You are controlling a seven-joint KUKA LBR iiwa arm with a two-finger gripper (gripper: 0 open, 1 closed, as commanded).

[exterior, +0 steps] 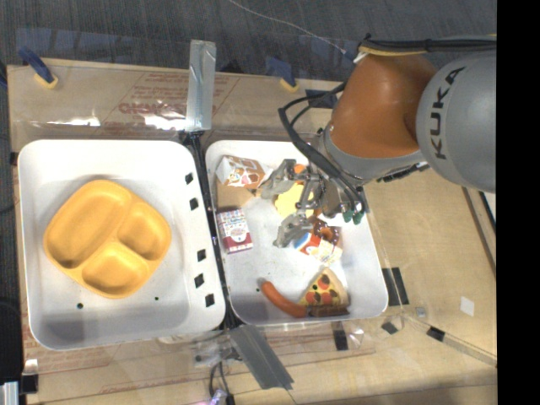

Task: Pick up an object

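Observation:
My gripper (288, 206) is low inside the right bin (364, 260), near its middle, and stands open. One grey fingertip (280, 182) lies toward the bin's back, the other toward its front. A yellow piece (291, 199) lies in the gap between them, and I cannot tell whether either finger touches it. Just right of the front finger is a red and white item (324, 243), partly under the wrist. A small picture carton (239, 174) lies at the back left and a maroon packet (234, 229) by the left wall. A pizza slice (326, 291) and a sausage (281, 299) lie at the front.
The left bin (51, 327) holds a yellow divided plate (108, 236). The arm's orange band (380, 99) and grey body hang over the right bin's back right corner. Cables run along the wrist. A taped divider (201, 91) separates the bins.

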